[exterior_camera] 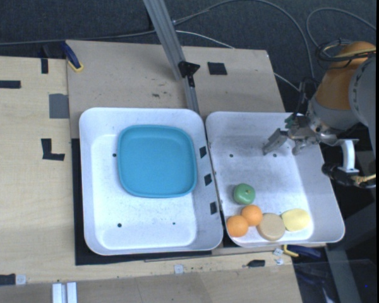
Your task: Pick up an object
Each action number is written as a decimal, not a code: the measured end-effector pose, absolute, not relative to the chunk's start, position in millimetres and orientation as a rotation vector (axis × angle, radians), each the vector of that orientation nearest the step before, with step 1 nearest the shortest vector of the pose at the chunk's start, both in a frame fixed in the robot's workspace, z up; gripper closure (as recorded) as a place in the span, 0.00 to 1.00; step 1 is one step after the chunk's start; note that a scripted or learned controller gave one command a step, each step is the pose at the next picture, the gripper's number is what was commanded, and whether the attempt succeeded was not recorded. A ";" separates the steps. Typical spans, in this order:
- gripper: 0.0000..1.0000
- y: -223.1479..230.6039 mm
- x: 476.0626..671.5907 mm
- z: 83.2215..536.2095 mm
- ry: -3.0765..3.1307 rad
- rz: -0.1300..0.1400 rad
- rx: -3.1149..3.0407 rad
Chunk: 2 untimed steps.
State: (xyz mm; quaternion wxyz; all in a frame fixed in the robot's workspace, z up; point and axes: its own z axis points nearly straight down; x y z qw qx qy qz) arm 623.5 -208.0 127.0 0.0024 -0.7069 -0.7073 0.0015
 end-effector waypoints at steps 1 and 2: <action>1.00 -208.1 624.9 140.4 -2.223 0.001 -2.220; 1.00 -205.9 627.8 203.0 -2.225 -0.004 -2.223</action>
